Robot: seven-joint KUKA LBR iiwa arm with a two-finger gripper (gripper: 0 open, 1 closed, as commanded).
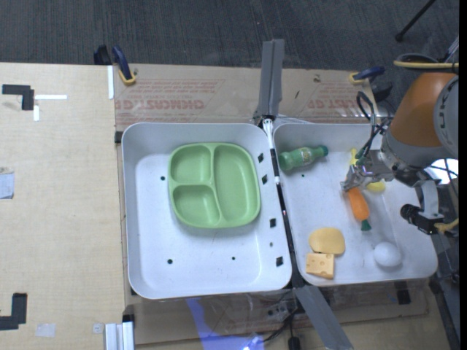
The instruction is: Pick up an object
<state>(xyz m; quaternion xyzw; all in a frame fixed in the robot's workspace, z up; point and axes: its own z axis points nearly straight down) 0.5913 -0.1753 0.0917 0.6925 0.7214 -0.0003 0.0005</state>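
Nearest the camera, at the front of the right bin [408, 274], lie three loose things: a cheese wedge [320, 265] with holes, a yellow rounded piece [327, 240] touching its upper edge, and a white ball [387, 254] off toward the arm's side. They sit scattered, probably tipped in so the arm has a choice of targets.

Farther in lies one carrot [358, 205], orange with a green end, its upper tip right under the hand [359, 178]. The hand is low over that tip, and beside it shows a small yellow piece [376, 187]. Whether the hand is spread or clenched cannot be told from here; metal and cables blur together. The carrot looks like the likeliest object to be picked, judged from how the hand stands over it.

Beyond that, one green bottle [302, 156] lies on its side near the divider between the bins.

The left bin [139, 217] holds one green divided plate [214, 185] with three compartments, flat and well apart from the arm's work.

Both bins rest on the tabletop [51, 210], two in all.
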